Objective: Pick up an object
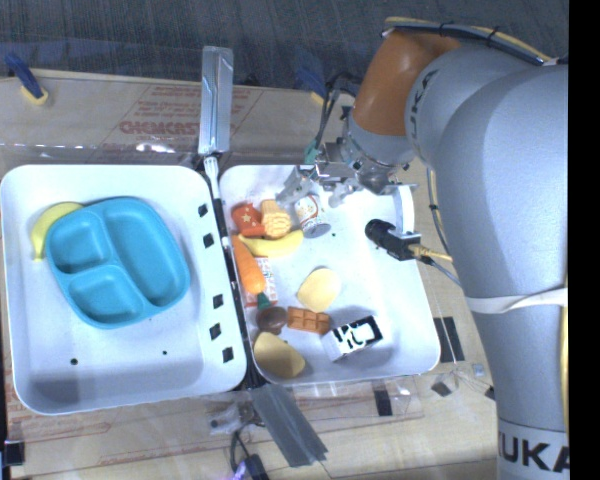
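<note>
Fingers [305, 190], grip state unreadable, hover at the right bin's [412, 268] crowded far-left corner, open floor rightward.

Below me, the wooden bench [100, 108] carries two shallow white bins side by side, their inner walls touching. The left bin [40, 368] and the right bin [420, 338] rest directly on its surface, a metal bracket [216, 98] standing upright at their far junction.

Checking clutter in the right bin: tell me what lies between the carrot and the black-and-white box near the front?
In the camera view, a waffle-like brown piece lies between the carrot and the black-and-white box, with a small dark round item beside it.
</note>
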Tool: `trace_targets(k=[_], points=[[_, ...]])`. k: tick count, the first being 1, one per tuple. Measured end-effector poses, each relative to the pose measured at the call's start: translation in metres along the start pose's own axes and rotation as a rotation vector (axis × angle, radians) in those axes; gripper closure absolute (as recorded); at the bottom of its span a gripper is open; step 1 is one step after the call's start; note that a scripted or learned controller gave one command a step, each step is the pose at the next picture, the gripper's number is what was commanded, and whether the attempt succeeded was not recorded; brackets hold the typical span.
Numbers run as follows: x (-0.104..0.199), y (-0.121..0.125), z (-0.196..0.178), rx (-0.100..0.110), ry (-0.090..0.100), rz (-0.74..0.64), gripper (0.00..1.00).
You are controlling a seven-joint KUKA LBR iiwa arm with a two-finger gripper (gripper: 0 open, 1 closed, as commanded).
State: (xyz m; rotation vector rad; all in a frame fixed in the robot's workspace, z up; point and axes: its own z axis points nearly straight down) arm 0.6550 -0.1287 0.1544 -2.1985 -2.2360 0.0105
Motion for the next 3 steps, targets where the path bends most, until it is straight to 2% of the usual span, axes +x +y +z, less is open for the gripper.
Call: trace_targets(k=[1, 2, 3], points=[[-0.027, 0.007, 0.053, -0.021, 0.0, -0.023, 0.0], [-0.025, 0.008, 0.043, -0.021, 0.0, -0.029, 1.0], [0.049, 0.0, -0.084, -0.016, 0.002, 0.163, 1.0]])
